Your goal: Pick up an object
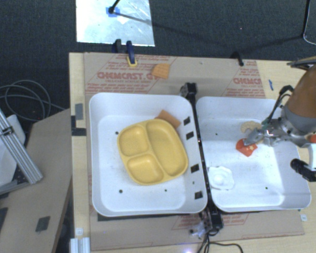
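In the right bin (263, 194) lies a small red object (246, 149), left of the middle. My gripper (254, 139) hangs right over its upper right edge, at the end of the grey arm with the orange band (310, 96) that comes in from the right. It looks to touch the red object or sit just above it. A white fried-egg toy (221, 177) rests near the bin's front left corner. A flat beige disc (248, 126) lies just behind the gripper.
The left bin (102, 157) holds a yellow divided plate (152, 151) with a brown piece (169, 118) tucked behind it. A black part (304, 169) sticks in over the right bin's right rim. An orange block (160, 70) lies on the cardboard behind the bins.
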Tool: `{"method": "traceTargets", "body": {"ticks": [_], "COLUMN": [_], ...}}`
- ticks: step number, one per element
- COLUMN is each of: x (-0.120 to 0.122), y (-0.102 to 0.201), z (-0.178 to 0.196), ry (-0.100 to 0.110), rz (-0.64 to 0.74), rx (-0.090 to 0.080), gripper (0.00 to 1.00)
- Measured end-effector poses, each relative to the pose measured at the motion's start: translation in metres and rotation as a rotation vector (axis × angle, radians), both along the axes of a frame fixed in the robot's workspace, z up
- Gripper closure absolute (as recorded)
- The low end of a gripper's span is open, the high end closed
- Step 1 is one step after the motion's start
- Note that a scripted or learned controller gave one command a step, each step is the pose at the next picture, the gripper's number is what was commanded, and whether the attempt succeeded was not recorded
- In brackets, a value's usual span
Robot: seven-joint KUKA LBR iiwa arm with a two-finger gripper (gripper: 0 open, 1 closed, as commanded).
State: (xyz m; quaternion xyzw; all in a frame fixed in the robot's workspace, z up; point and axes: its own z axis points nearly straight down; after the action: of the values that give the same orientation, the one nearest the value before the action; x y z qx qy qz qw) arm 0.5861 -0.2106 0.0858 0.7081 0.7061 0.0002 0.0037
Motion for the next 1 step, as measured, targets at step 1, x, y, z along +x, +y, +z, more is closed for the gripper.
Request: {"method": "traceTargets", "body": {"ticks": [1], "x": [0.0278], "y": [0.0044], "z": [0.0000], "ry": [0.000], "rz": [0.007], "rx": [0.003], "gripper": [0.00]}}
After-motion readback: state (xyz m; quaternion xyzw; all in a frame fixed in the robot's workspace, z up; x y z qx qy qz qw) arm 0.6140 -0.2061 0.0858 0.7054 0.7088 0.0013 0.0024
